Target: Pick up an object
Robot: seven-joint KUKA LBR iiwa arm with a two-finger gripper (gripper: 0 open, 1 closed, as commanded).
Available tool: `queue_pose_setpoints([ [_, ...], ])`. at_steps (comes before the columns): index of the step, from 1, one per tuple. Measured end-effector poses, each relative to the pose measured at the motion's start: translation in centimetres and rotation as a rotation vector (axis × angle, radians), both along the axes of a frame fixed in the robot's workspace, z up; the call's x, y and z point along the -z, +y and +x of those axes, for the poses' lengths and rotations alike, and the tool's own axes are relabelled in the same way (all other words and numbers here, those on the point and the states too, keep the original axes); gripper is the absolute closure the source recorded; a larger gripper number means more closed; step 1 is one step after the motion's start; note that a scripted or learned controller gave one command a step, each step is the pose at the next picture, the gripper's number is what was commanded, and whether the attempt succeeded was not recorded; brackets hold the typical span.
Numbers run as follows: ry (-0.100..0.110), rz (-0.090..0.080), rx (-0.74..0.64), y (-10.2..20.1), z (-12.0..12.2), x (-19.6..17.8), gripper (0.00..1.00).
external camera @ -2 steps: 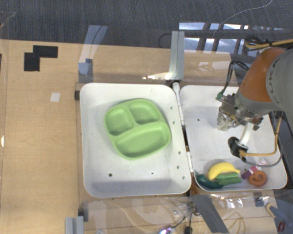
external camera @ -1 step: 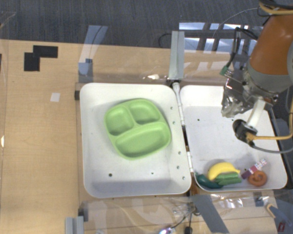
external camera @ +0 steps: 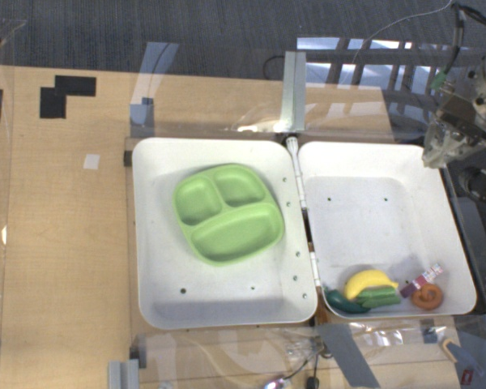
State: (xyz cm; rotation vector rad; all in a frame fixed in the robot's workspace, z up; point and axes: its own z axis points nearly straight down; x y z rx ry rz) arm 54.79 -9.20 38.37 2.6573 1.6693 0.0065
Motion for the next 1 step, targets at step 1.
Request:
queue_pose_setpoints([
  [1, 0.003, 0.000, 0.166, -5.08, -2.72, 8.39, 1.00],
])
